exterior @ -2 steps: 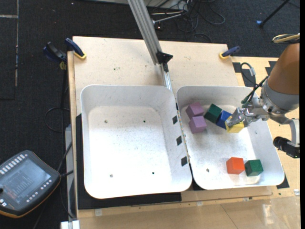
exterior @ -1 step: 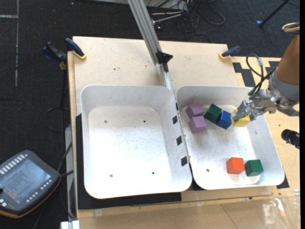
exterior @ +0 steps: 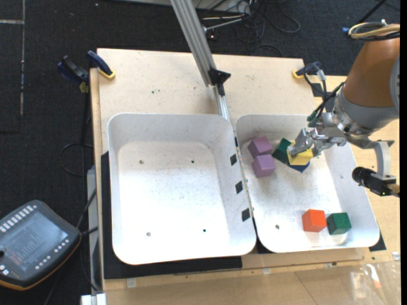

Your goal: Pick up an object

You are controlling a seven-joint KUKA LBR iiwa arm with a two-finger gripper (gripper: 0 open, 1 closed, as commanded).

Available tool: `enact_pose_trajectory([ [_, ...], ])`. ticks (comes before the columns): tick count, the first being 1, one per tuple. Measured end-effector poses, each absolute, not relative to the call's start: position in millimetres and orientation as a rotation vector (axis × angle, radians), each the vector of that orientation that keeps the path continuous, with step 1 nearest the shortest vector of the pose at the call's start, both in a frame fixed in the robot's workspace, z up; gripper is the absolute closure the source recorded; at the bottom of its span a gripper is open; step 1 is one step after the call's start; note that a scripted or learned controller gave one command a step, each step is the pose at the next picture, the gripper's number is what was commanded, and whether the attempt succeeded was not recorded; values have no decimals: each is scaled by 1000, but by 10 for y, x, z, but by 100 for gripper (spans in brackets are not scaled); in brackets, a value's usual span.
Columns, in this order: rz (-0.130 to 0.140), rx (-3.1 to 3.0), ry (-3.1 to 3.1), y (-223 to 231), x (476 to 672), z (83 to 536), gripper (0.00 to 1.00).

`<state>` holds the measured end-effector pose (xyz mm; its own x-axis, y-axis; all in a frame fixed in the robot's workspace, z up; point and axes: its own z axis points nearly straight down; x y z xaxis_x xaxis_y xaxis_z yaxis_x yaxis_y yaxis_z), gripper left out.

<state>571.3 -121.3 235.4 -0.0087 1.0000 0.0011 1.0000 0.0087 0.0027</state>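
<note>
The right bin (exterior: 356, 170) holds several small blocks. My gripper (exterior: 306, 146) is low over the bin's upper middle, right above a yellow block (exterior: 301, 159) that rests on something dark blue (exterior: 299, 167). A dark green block (exterior: 282, 150) touches the yellow one on its left. Two purple blocks (exterior: 259, 147) (exterior: 264, 165) lie further left, near the bin's inner wall. An orange cube (exterior: 313, 220) and a green cube (exterior: 339, 222) sit side by side near the front edge. The gripper body hides the top of the yellow block.
The left bin (exterior: 127, 170) stands beside the right one, split from it by a raised rim (exterior: 238, 170). A slanted metal rail (exterior: 197, 37) ends at the bins' back edge. A small pale object (exterior: 339, 237) lies below the green cube.
</note>
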Motion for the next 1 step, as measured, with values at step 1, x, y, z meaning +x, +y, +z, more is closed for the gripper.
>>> enact_pose_trajectory([
  [1,0,2215,2232,-756,5644,2321,100],
])
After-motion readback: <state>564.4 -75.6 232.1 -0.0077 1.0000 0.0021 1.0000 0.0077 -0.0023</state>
